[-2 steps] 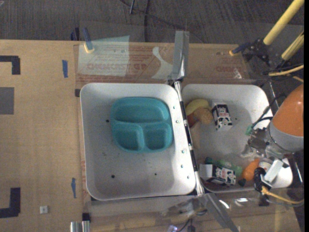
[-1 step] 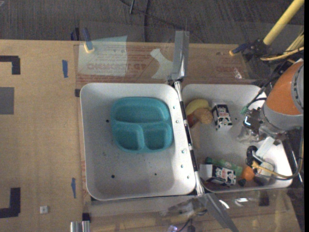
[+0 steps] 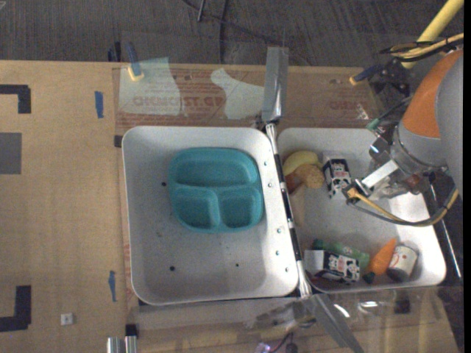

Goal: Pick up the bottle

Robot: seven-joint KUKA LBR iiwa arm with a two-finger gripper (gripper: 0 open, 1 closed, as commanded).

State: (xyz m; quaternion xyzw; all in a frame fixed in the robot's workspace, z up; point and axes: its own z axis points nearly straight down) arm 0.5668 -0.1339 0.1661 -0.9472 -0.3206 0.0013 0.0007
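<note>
**Arm over the right bin, bottle down at the near wall**

Now, the gripper (image 3: 340, 178) hangs over the middle of the right bin (image 3: 419, 278), just beside the yellow and tan toy foods (image 3: 303, 169) at that bin's far-left corner. I cannot tell whether the jaws are apart or together; the black-and-white tip is too small and blurred. The grey arm (image 3: 430, 127) with its orange band comes in from the right, a yellow cable (image 3: 390, 212) looping under the wrist. The green bottle (image 3: 340, 254) lies on its side near the bin's near wall, well apart from the gripper, beside a black-and-white carton (image 3: 340, 268). An orange carrot (image 3: 382, 256) and a small white can (image 3: 402, 260) lie just to its right. In the left bin (image 3: 147, 271) rests a teal divided tray (image 3: 215, 188). Both bins sit on the brown tabletop (image 3: 59, 212).
</note>
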